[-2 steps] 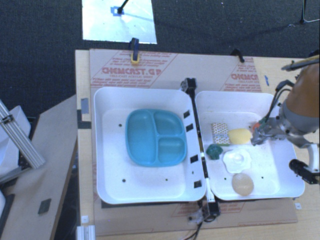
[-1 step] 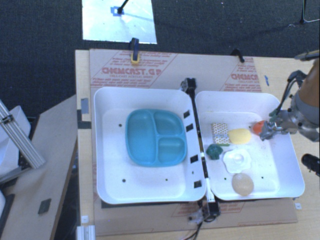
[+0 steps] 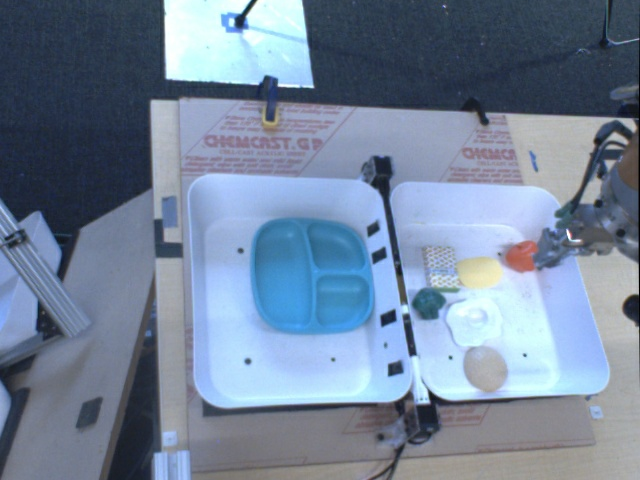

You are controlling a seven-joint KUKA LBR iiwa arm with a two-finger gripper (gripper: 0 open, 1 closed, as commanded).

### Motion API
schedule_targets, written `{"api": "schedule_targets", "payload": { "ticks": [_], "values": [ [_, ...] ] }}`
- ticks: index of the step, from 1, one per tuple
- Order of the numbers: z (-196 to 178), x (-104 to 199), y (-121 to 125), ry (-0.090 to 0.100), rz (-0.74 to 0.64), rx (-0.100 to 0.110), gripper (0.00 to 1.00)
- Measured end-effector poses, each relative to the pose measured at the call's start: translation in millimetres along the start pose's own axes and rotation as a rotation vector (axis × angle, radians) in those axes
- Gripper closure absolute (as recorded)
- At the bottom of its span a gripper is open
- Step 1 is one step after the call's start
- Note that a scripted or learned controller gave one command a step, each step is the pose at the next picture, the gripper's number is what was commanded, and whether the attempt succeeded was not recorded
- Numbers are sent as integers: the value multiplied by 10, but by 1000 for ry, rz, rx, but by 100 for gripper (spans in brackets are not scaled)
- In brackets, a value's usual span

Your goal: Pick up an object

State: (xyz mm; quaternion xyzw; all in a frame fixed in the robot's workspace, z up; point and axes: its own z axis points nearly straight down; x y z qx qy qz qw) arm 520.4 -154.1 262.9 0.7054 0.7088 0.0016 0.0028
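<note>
Orange and small, the toy point(image 3: 519, 257) lies in the right bin point(image 3: 575, 363), near its far right side, and the gripper point(image 3: 552, 248) is seen touching it or just beside it from the right. Whether the tool is wide, narrow or closed cannot be told; the tips are too blurred. The toy is judged light, rounded and probably smooth plastic, so a slip is likely unless it is taken across its middle. Well clear to its left a yellow piece point(image 3: 480, 272) and a patterned block point(image 3: 440, 265) are set, with a white egg point(image 3: 472, 320), a green lump point(image 3: 429, 302) and a tan ball point(image 3: 486, 368) nearer. A blue tray point(image 3: 308, 274) sits in the left bin point(image 3: 215, 298)
</note>
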Motion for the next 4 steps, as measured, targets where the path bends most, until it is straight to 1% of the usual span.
{"api": "schedule_targets", "payload": {
  "ticks": [1,2,3,4],
  "values": [
    [114,597,-37,3,-5,5,100],
    [134,1231,-21,3,-5,4,100],
    [219,1663,7,3,-3,5,100],
    [357,2235,7,3,-5,7,100]
  ]
}}
